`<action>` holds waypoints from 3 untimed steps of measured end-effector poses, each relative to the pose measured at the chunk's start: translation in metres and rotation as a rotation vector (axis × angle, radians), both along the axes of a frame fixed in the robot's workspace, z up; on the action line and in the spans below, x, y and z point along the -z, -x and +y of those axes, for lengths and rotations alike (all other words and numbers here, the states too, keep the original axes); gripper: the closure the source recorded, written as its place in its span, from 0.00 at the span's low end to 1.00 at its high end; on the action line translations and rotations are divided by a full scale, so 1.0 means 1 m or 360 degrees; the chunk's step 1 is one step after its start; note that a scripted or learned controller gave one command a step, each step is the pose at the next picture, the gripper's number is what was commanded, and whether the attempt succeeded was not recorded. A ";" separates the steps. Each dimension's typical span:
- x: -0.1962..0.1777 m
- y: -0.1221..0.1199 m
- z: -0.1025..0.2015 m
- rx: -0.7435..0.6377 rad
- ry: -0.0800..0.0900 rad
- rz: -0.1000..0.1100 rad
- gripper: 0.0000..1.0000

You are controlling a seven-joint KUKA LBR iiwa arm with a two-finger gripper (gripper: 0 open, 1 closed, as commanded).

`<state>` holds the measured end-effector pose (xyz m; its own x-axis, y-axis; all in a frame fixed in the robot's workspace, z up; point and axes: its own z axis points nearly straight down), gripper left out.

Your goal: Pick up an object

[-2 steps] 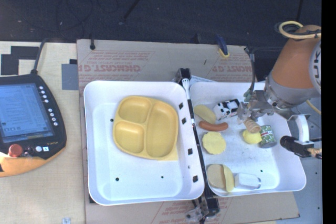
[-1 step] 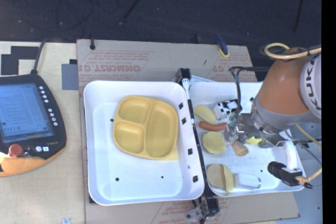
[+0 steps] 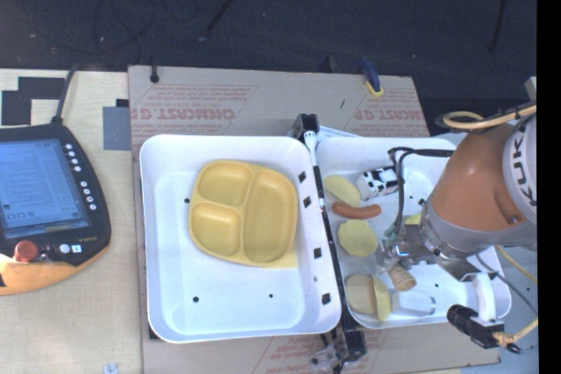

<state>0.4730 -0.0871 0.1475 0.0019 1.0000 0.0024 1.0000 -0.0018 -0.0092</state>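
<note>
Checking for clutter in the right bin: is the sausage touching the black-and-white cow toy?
Apart. The camera view shows a strip of white bin floor between the sausage and the black-and-white cow toy, which lies further back in the right bin.

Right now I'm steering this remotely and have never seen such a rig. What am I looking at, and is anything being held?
One camera fixed above the bench looks down at a slant. The grey arm with the orange band is the robot, reaching in from the right. Two shallow white bins sit side by side. The left bin holds a yellow plastic plate with three compartments. The right bin holds toy food: a red-brown sausage, pale yellow rounded pieces and a small black-and-white cow figure. The gripper is low among these pieces. The arm hides its tips, so I cannot tell whether it holds anything.
</note>
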 end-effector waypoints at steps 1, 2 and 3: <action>-0.052 -0.051 0.054 -0.0012 0.0002 -0.0019 1.00; -0.039 0.000 0.109 -0.0007 0.0000 0.0000 1.00; -0.049 -0.002 0.106 -0.0001 0.0002 -0.0001 1.00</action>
